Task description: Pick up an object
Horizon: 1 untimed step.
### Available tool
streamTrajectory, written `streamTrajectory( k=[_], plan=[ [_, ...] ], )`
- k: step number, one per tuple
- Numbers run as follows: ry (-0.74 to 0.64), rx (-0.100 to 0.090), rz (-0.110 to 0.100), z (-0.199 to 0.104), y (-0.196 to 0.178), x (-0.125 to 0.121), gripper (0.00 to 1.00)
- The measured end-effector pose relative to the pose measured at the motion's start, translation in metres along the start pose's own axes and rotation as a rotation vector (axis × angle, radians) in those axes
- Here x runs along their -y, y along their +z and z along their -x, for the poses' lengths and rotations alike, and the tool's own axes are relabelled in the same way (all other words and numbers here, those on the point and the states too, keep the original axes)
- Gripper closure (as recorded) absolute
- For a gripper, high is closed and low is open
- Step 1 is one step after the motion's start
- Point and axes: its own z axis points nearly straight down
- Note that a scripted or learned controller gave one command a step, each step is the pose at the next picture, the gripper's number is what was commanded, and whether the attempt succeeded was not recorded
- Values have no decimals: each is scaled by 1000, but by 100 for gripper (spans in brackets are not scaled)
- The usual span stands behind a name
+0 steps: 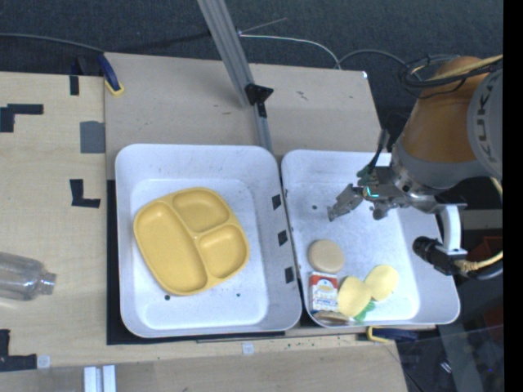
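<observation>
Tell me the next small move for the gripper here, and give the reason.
Probably shift the gripper toward the near end of the right bin and lower it over the round tan object. The gripper hangs above bare bin floor, holding nothing, and that object lies closest to it, apart from the yellow pieces and small carton.

even, fairly bright overhead light; soft shadows just beside the yellow tray [190, 239]. slight overall softness, white bins [196, 163] near glare.

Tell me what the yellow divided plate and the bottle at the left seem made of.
The plate looks like matte molded plastic: even color, soft rounded compartment edges. The bottle looks like clear plastic, since the bench shows through it, though glass is possible.
</observation>
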Motion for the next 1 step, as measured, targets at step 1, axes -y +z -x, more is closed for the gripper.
streamTrajectory(
  k=[1],
  plan=[
    [1,3,-5,15,118,-57,0]
  ],
)
